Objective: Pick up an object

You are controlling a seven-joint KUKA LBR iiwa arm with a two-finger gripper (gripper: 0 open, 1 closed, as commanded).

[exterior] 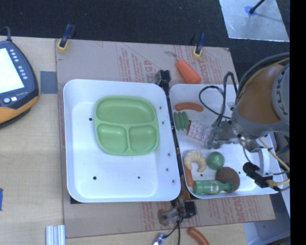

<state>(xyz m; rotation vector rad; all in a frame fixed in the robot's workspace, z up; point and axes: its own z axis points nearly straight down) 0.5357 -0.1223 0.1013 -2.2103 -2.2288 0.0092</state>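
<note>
The right bin (255,190) holds several items: a brown sausage (188,106), a green ridged piece (181,120), a white and red packet (196,131), a croissant (195,160), a green ball (215,160), a brown round fruit (228,176) and a green bottle (211,187) lying on its side. My gripper (218,137) hangs low over the middle of this bin, just right of the packet and above the green ball. The grey and orange arm (260,103) covers the bin's right part.
The left bin (79,177) holds a green divided plate (126,125). An orange carrot (187,71) lies on the cardboard behind the right bin, and another sausage (199,235) lies in front. A teach pendant (7,83) rests at the far left. Black cables (214,98) loop beside the arm.
</note>
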